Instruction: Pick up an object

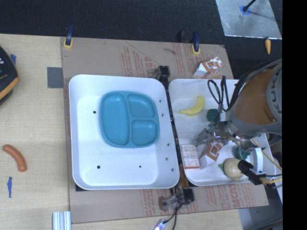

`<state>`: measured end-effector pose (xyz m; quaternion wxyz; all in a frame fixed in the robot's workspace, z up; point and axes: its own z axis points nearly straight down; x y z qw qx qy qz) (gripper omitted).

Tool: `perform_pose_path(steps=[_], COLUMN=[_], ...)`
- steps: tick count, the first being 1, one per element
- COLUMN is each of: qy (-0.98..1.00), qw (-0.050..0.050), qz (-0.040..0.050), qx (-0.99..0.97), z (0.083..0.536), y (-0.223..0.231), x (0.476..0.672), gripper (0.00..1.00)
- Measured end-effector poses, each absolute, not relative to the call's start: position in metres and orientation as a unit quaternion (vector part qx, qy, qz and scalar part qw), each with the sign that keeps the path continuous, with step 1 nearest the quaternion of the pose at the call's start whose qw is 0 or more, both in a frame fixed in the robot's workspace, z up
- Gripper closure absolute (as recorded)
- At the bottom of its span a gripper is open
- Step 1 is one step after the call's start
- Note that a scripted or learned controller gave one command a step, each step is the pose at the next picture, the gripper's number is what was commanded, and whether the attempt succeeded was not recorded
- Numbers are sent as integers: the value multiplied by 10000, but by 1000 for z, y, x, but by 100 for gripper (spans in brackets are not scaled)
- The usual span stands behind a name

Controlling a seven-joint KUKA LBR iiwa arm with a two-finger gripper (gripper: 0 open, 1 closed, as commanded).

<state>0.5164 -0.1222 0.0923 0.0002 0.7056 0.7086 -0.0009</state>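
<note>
The right white bin (182,92) holds a yellow banana (193,107), a dark green piece (212,114), a flat white and red box (190,156), a small brown and white carton (213,150) and a beige round object (232,168). My gripper (209,136) reaches in from the right and hangs low over the middle of this bin, just above the brown carton and right of the flat box. The grey arm with its orange band (254,102) covers the bin's right side.
The left white bin (79,128) holds a blue divided plate (129,119). Another small carton (209,67) lies on the cardboard behind the right bin. A red sausage (15,157) and a black device (5,73) lie on the bench at far left.
</note>
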Motion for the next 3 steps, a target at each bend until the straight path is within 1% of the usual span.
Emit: perform_pose_path(steps=[1,2,3], qy=[7099,7086,7085], qw=[12,-3,-2], qz=[-19,-5,-13], qx=[7043,7057,7058], z=[103,218,197], y=[-124,-115,-147], x=[517,476,498], gripper=[100,100,100])
